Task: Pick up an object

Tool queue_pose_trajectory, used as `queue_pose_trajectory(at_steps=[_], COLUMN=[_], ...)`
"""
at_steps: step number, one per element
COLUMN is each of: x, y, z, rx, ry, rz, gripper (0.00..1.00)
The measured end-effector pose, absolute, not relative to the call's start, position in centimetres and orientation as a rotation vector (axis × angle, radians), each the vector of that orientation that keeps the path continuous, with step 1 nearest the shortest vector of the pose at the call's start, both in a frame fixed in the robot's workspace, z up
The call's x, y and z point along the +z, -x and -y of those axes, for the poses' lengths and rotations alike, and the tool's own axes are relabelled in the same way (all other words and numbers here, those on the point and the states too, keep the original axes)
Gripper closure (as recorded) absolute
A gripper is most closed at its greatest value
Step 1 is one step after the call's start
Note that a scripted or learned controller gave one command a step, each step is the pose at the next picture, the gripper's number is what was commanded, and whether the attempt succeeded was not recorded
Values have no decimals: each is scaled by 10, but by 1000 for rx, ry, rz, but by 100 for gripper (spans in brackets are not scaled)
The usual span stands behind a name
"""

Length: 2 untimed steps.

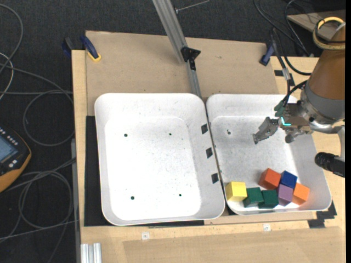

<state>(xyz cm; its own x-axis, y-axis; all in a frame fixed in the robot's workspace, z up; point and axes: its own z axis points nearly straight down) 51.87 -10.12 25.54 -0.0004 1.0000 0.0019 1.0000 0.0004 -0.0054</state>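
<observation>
The wooden bench (142, 64) has 2 shallow white bins sitting right on it, side by side and touching. Left bin (109, 163), right bin (241, 114), plus blue clamps (90, 47) at its back corners.

Robotics lab: bench (164, 64), floor cables (38, 108).

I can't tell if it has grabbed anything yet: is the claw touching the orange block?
Apart. In the camera view, the claw hangs over bare white bin floor, and a clear stretch of floor separates it from the orange block lying in the cluster at the right bin's near edge.
</observation>
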Motion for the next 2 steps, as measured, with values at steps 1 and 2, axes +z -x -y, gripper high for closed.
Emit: queue_pose_trajectory(at_steps=[1,2], x=[257,200], y=[-519,-512], z=[101,108], rx=[-1,7], ry=[2220,2217], rz=[2221,2215], gripper=[0,0])
